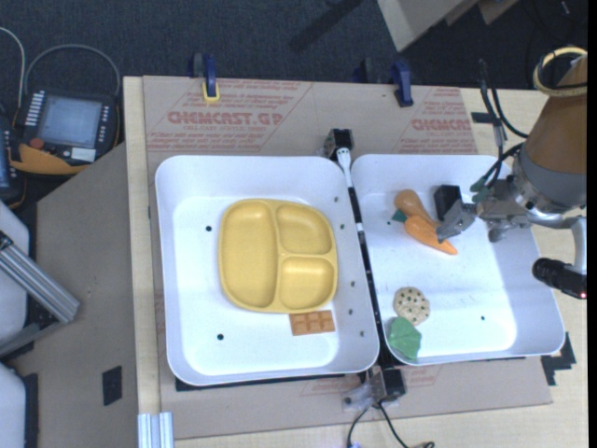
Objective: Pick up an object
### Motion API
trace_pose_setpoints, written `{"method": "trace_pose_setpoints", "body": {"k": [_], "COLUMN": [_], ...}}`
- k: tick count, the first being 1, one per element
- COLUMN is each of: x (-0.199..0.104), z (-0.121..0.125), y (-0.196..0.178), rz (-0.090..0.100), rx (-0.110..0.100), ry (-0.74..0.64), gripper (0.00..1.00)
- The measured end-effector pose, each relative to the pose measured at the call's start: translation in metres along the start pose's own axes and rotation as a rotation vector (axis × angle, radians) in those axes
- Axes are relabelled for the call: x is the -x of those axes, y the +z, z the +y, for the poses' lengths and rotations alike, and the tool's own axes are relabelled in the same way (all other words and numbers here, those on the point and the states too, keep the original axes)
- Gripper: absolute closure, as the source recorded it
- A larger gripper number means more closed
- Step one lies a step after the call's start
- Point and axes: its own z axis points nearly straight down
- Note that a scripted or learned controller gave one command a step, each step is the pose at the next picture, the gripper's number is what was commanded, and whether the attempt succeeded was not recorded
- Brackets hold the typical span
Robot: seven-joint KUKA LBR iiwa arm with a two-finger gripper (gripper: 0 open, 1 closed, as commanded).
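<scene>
An orange carrot point(423, 224) with a green stub lies slanted in the upper left of the right bin point(504, 329). My gripper point(451, 211) hangs just to the right of the carrot, close against its side, and looks open, with one dark finger point(447, 198) and one grey finger point(458, 222) apart. Nothing shows between them. A speckled cookie point(410, 303) and a green leaf-like piece point(405, 338) rest near the right bin's front left corner.
The left bin point(182, 278) holds a yellow divided plate point(277, 255) and a small brown waffle-like block point(312, 322) in front of it. The grey arm with its orange band point(560, 129) comes in over the right bin's far right side.
</scene>
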Motion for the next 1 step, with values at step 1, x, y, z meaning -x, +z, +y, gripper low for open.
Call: {"method": "trace_pose_setpoints", "body": {"k": [1], "x": [-0.0004], "z": [0.003], "y": [-0.0077], "rz": [-0.002], "rx": [0.014], "ry": [-0.003], "gripper": [0.0]}}
